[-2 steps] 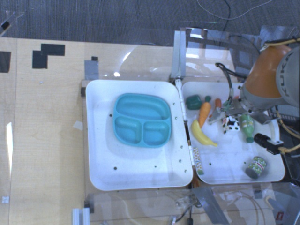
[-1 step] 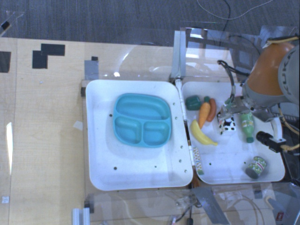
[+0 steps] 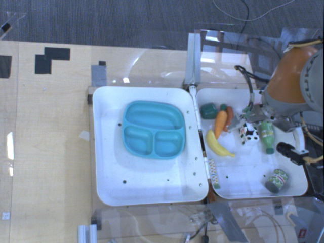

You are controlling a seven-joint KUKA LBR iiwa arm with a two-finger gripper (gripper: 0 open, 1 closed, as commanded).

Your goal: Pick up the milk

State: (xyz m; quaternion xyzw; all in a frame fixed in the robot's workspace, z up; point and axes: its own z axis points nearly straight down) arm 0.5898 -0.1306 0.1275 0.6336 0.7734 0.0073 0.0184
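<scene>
Milk (image 3: 248, 133) sits under the end effector (image 3: 251, 119), arm reaching from right.

One fixed camera above the bench (image 3: 45, 151), looking down at a slant.

It stands well back and high, so both white bins sit whole in the middle of the view: the left bin (image 3: 109, 186) with the blue tray (image 3: 153, 129), the right bin (image 3: 243, 186) beside it, their inner walls touching. The bench's far edge runs across the upper part of the view, with grey carpet (image 3: 126, 9) beyond it. The near edge falls below the bins. The arm (image 3: 298, 77) enters from the right, over the right bin's far right corner.
</scene>
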